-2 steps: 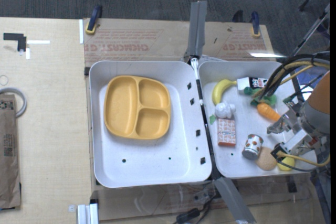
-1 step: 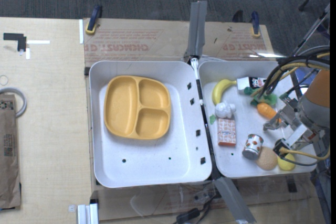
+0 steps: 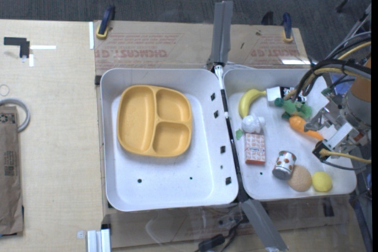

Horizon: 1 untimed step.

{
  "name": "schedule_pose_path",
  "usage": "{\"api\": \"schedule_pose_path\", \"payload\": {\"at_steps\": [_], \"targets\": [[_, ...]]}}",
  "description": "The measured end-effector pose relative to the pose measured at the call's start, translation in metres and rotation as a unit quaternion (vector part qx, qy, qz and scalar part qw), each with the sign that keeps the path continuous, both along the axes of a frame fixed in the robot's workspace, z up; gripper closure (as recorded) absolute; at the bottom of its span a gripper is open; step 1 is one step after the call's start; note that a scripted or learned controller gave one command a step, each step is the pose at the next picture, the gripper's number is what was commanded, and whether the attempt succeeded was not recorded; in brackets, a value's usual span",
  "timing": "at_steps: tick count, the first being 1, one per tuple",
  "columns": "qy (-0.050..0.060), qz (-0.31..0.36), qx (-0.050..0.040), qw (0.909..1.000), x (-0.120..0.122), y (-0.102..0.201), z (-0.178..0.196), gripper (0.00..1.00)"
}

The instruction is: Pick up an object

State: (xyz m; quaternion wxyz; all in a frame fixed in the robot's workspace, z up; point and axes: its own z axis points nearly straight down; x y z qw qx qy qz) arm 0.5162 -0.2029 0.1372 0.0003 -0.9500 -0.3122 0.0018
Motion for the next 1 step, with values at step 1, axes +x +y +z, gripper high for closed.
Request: {"api": "schedule_pose_path", "payload": {"at_steps": [1], "targets": [[0.000, 0.202, -0.0001, 0.9795, 0.0220, -0.0199, 0.0770, 0.00]]}}
